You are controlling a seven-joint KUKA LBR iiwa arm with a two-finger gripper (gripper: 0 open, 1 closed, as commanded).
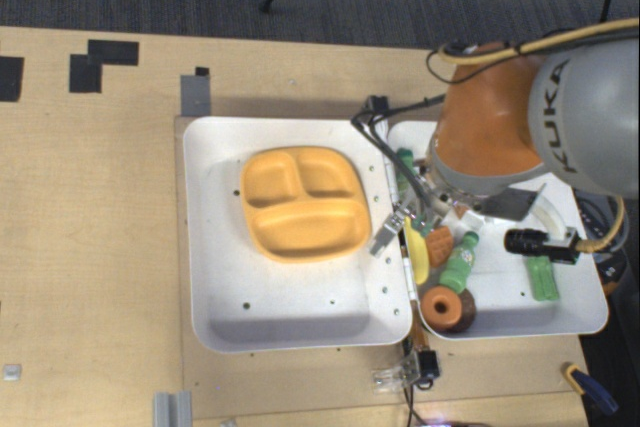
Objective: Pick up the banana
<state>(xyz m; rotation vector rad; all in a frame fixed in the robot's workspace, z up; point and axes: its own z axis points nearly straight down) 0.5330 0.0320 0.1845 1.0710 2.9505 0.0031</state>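
Note:
The banana (pixel 419 257) is a small yellow piece lying along the left wall of the right bin (pixel 575 315), partly covered by the gripper. My gripper (pixel 393 229) hangs over the rim between the two bins, just above and left of the banana's upper end. The grey arm with its orange band fills the upper part of the right bin and hides what lies beneath it. Nothing is visibly held.
Beside the banana lie an orange carrot-like piece (pixel 438 242), a green bottle (pixel 459 261) and a brown ring (pixel 447 308). A green block (pixel 543 281) rests further right. A yellow-orange divided plate (pixel 302 202) sits in the left bin (pixel 215 315).

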